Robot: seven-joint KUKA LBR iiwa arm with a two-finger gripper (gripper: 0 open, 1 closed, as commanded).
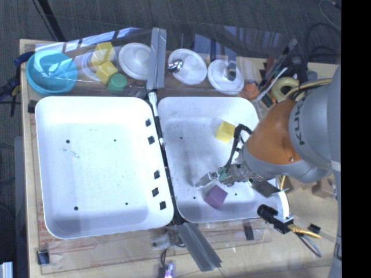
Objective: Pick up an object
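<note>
A grey arm with an orange band (272, 138) reaches into the right white bin (191, 120); its gripper (213, 180) hangs low over the bin floor, and I cannot tell whether its fingers are apart or together; a purple block (216, 197) lies just below the fingers, close beside them; a yellow block (225, 131) lies well above them, nearer the bin's far wall; the left white bin (93, 167) sits alongside.

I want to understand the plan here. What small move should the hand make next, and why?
Probably a short shift toward the small purple block, then a descent. The hand sits just above and left of it in the right white bin, with nothing visibly between its fingertips. The yellow block lies farther away.
</note>
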